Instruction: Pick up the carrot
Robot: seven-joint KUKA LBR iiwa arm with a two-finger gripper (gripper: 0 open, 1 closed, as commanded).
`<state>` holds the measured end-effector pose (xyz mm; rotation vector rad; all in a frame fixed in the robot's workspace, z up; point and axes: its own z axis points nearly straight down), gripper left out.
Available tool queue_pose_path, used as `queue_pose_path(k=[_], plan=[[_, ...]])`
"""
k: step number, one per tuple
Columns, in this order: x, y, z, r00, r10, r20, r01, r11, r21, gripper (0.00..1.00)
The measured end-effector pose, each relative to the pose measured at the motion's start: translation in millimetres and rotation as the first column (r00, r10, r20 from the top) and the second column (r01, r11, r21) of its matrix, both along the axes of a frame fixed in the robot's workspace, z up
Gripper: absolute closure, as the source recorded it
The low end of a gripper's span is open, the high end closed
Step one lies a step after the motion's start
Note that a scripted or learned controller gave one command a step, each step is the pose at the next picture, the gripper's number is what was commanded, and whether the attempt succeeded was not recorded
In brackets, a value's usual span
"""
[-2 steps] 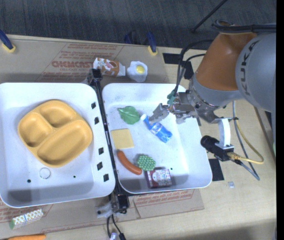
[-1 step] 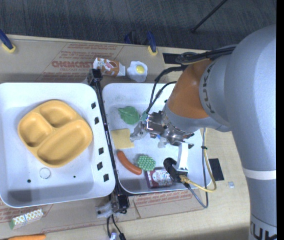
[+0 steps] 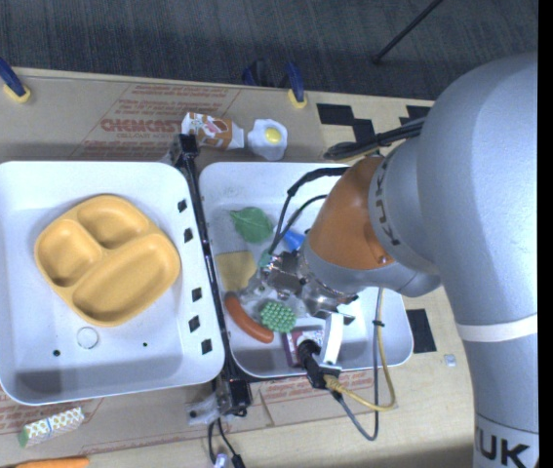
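The grey arm with its orange band (image 3: 349,227) reaches in from the right and bends down over the right-hand shallow white bin (image 3: 219,188), its gripper (image 3: 291,305) low above the bin floor amid a tangle of cables. From where I stand I cannot tell how the gripper is set. The carrot, a small orange-red tapered piece (image 3: 248,321), lies on the bin floor near the left wall, just beside a green knobbly round toy (image 3: 277,315) that sits right under the wrist. Further back in the same bin lie a green leaf-shaped piece (image 3: 252,223) and a pale yellow flat piece (image 3: 237,267). The left white bin (image 3: 22,354) holds a yellow divided plastic plate (image 3: 106,257). On the cardboard behind the bins stand a small carton (image 3: 209,130) and a fried-egg toy (image 3: 268,137).
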<state>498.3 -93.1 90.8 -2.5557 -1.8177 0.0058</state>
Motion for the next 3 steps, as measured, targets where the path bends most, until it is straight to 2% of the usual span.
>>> queue_pose_path(k=[1, 2, 3], plan=[[-12.4, 70.6, 100.6, 0.992, -0.128, 0.001, 0.128, 0.992, -0.001, 0.00], [26.2, 83.6, 100.5, 0.984, 0.177, 0.003, -0.177, 0.984, -0.001, 0.00], [26.5, 83.8, 110.7, 0.983, 0.182, 0.002, -0.182, 0.983, 0.000, 1.00]])
